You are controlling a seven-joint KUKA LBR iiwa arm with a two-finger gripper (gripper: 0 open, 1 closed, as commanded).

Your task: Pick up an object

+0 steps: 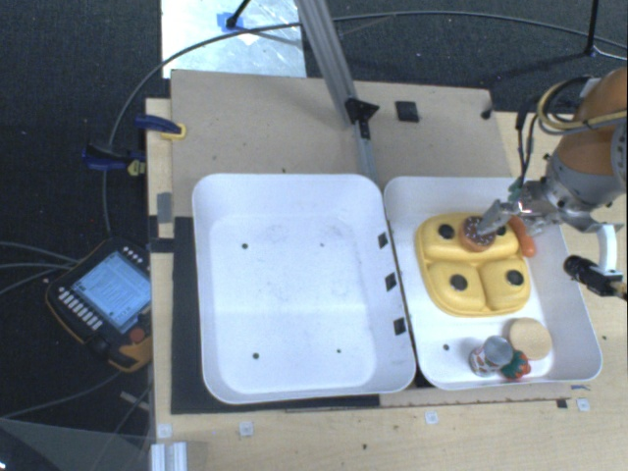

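Observation:
The right bin [417, 209] holds a yellow moulded piece [478, 275] with black dots on its lobes. A small brown round thing [478, 233] rests on its upper edge. My gripper [491, 223] reaches in from the right at a slant, its tip down at that brown thing. Just behind the tip lies an orange piece [524, 236]. A tan round object [531, 337] and a small red, grey and green item [494, 358] sit near the bin's front edge.
The left bin [294, 283] lies beside the right one, joined by black clips [391, 281]. A metal pole [329, 47] slants over the bench's back. Clamps [157, 126] grip the left edge. A teach pendant [103, 297] lies off the bench at left.

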